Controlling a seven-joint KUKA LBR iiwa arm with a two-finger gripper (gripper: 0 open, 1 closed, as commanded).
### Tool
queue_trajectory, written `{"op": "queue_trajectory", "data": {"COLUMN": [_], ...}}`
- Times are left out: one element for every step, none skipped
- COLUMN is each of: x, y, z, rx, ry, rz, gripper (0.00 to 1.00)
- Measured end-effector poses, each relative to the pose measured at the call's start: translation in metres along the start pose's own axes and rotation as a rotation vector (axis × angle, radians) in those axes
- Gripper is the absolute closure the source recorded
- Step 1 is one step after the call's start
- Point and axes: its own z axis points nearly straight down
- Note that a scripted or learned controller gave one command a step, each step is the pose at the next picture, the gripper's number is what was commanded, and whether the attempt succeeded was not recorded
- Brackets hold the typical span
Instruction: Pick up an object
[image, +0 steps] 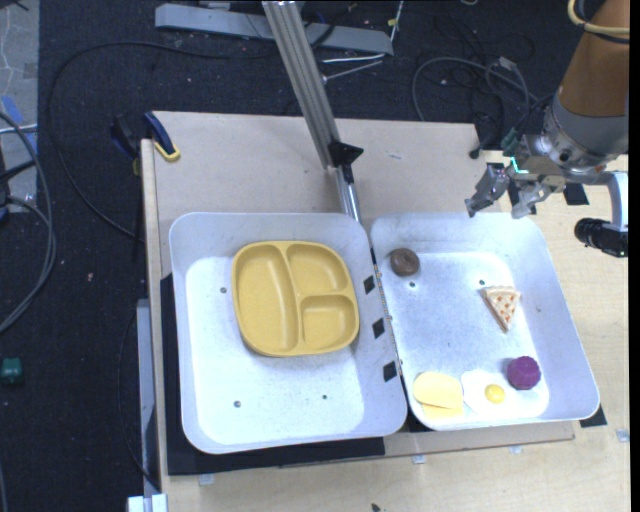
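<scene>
The bench (250, 160) carries two white bins side by side. The left bin (200, 400) holds a yellow divided plate (295, 297); the right bin (450, 290) holds all the loose pieces, any of which could be the pick. The grey arm (595, 75) comes in from the right, and its gripper (503, 195) hangs above the far rim of the right bin with its two fingers spread apart and nothing between them.

Inside the right bin, a flat yellow slice (438, 391) and a fried egg (488, 391) lie touching along the near wall, with a purple ball (523, 373) just beside the egg. A pizza wedge (502, 305) sits alone toward the right side, and a small brown round piece (404, 262) sits near the left wall.

The risk I see: the slice and egg are very flat and crowded against the sloping near wall, so fingers could scrape the wall or skate over them. The ball could roll off a glancing close. The brown piece is close to the wall too. The pizza wedge has the most bare floor around it, and the middle of the bin is open for coming down
</scene>
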Motion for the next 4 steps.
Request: {"op": "queue_trajectory", "data": {"x": [0.000, 0.002, 0.002, 0.006], "y": [0.001, -0.008, -0.007, -0.003], "z": [-0.002, 0.046, 0.088, 0.151], "rx": [-0.004, 0.001, 0.000, 0.001], "ry": [-0.001, 0.000, -0.001, 0.000], "rz": [-0.001, 0.001, 0.001, -0.002], "gripper": [0.00, 0.00, 0.00, 0.00]}}
